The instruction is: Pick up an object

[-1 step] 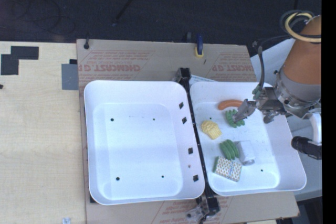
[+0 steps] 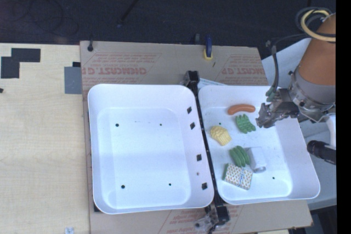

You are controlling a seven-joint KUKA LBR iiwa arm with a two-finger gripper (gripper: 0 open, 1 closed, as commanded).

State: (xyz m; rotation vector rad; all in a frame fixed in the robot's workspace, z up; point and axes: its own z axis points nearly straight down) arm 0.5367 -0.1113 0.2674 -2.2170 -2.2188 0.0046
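Note:
The right bin (image 2: 285,183) holds an orange sausage-shaped piece (image 2: 241,109), a green ridged piece (image 2: 245,124), a yellow corn-like piece (image 2: 220,135), a second green piece (image 2: 239,155), a small grey cylinder (image 2: 257,159) and a patterned white packet (image 2: 238,176). My gripper (image 2: 264,118) hangs over the right part of this bin, just right of the upper green piece and the orange piece. Nothing shows between its fingers, and it is too dark to tell how they stand.
The left bin (image 2: 98,118) lies beside the right one, with a black divider rail (image 2: 198,134) between them. Both rest on a cardboard sheet (image 2: 142,66) on the wooden bench. A blue-and-yellow clamp (image 2: 208,49) stands at the cardboard's back edge.

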